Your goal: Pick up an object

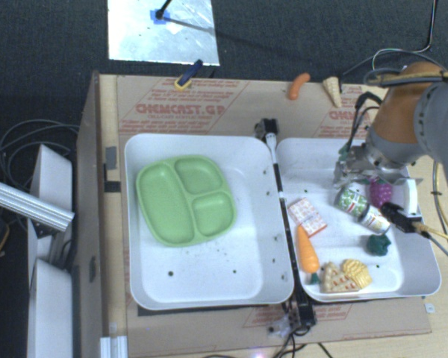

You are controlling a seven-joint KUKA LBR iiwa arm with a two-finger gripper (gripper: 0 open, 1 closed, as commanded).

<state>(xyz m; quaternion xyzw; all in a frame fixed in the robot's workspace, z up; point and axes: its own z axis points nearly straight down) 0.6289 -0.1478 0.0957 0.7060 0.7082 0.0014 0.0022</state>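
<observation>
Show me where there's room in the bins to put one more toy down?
Left bin: bare white floor below and right of the green divided plate. Right bin: a bare patch at the top left, above the small packet. The rest is crowded: gripper, can, carrot, corn.

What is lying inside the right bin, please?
In the right bin: a carrot, a card, a can, a purple item, broccoli, and yellow food. The gripper covers part.

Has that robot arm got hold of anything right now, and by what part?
It cannot be told: the gripper sits low over the green-labelled bottle in the right bin, but no grasp is visible.
</observation>
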